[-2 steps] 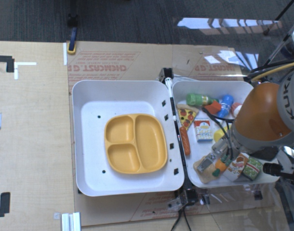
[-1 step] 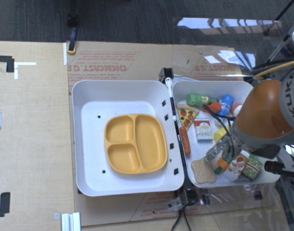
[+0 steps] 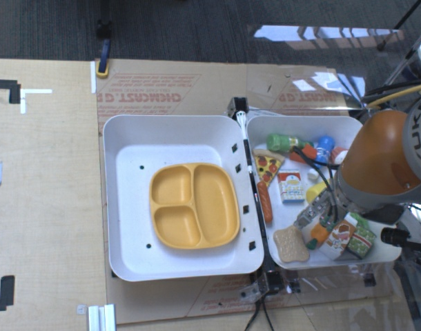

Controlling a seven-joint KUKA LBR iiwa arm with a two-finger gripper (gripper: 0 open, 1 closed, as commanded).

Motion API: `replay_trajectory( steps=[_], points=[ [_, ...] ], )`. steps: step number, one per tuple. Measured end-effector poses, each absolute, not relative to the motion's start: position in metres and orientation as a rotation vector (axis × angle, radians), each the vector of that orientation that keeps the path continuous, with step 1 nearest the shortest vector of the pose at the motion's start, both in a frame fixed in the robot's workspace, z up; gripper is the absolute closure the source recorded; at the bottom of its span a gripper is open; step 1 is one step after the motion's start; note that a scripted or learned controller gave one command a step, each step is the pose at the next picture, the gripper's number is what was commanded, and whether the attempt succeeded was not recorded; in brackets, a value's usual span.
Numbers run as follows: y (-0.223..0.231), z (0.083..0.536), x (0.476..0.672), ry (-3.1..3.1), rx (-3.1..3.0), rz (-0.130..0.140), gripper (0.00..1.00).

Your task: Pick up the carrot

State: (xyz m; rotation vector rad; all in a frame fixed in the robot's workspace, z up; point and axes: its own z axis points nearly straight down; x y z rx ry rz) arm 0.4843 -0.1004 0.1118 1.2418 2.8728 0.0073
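Bench [image 3: 45, 185]: pale wood at the left with black corner marks; brown cardboard lies under both bins.
Left bin [image 3: 121, 205]: white and shallow, holding a plate.
Plate [image 3: 194, 205]: yellow, three compartments, at the middle of the left bin.
Right bin [image 3: 266, 126]: white, set edge to edge with the left bin, crowded with toy food.
Pizza [image 3: 267, 164]: a slice at 10 o'clock in the right bin.
Sausage [image 3: 266, 202]: a red-brown stick along the bin's left wall, at 9 o'clock.
Bread [image 3: 290, 245]: a tan slice at 7 o'clock.
Carton [image 3: 291, 186]: small, white and red, near the bin's middle.
Bottle [image 3: 283, 142]: green, at 12 o'clock, with a red piece and a blue cap beside it.
Carrot [image 3: 318, 234]: small and orange, at 6 o'clock in the right bin, just right of the bread, at the gripper tips.
Gripper [image 3: 319, 216]: low over the carrot, its metal fingers pointing toward 7 o'clock; how far apart they stand cannot be told, nor whether they grip the carrot.
Packets [image 3: 352, 238]: red and green boxes at 5 o'clock, just right of the carrot.
Arm [image 3: 379, 161]: orange band and grey body covering the bin's right side.
Floor [image 3: 197, 12]: dark carpet at 12 o'clock, with chair legs and a bright window reflection.
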Motion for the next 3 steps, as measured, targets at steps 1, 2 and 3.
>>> replay_trajectory(
  steps=[1, 2, 3],
  points=[
    [-0.11, 0.151, 0.479, 2.693, 1.61, 0.0, 1.0],
    [-0.128, 0.092, 0.479, 2.824, 1.374, 0.001, 1.0],
    [-0.079, 0.191, 0.479, 2.484, 1.92, -0.001, 1.0]
  ],
)
